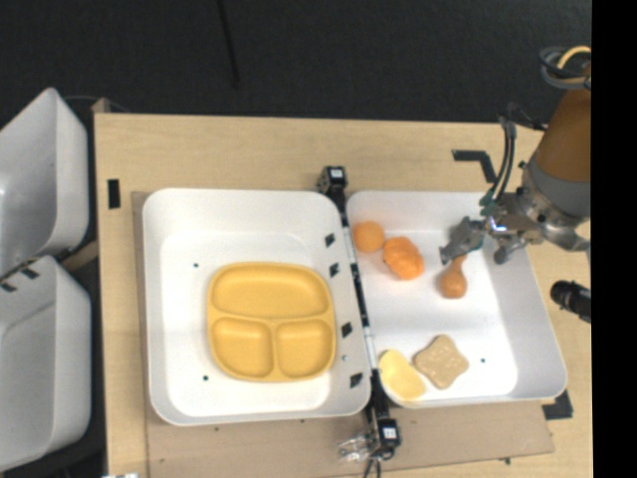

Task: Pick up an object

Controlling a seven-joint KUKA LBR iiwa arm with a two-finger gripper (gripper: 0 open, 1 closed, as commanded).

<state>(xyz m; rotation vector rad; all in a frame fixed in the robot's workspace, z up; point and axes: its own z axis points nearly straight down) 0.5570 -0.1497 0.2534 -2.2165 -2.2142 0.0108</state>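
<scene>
The right bin (518, 366) holds several food pieces: a small orange ball (369, 236), a lumpy orange piece (403, 257), an orange piece standing on end (453, 280), a yellow half-round slice (400, 375) and a tan biscuit (441, 360). My gripper (484, 245) hangs over the bin's upper right part, just above and to the right of the upright orange piece. Its fingers are spread open with nothing between them. The left fingertip (460, 244) is close above that piece.
The left bin (169, 267) carries a yellow divided plate (271, 321). A ridge with black clips (350, 267) separates the bins. The wooden bench edge (299, 127) runs behind, and white housings (40, 177) stand at far left.
</scene>
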